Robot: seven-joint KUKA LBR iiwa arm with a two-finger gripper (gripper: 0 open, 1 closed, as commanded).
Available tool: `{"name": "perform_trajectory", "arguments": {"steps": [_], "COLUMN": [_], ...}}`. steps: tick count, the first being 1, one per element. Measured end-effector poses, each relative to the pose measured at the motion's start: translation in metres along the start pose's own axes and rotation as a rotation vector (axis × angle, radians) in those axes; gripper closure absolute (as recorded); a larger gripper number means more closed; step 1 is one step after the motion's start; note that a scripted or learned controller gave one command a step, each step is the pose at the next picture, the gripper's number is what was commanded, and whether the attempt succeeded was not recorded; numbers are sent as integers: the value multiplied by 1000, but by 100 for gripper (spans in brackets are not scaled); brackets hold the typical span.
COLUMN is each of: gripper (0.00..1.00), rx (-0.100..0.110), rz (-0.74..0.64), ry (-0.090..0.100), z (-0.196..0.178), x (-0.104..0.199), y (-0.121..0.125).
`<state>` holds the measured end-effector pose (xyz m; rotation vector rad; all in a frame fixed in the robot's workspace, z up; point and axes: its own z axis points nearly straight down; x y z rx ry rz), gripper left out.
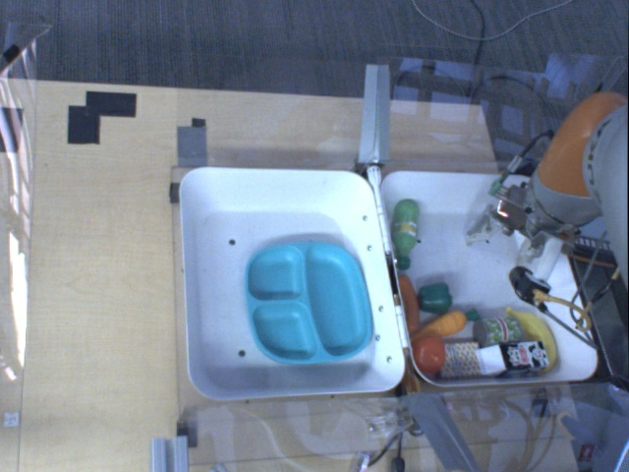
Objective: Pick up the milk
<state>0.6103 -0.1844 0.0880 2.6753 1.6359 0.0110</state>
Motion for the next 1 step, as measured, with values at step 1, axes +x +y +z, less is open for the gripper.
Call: {"name": "perform_trajectory", "arguments": {"steps": [1], "gripper": [0], "rx": [5], "rz": [-69], "ry": [-2], "z": [1], "x": [28], "y": [50]}}
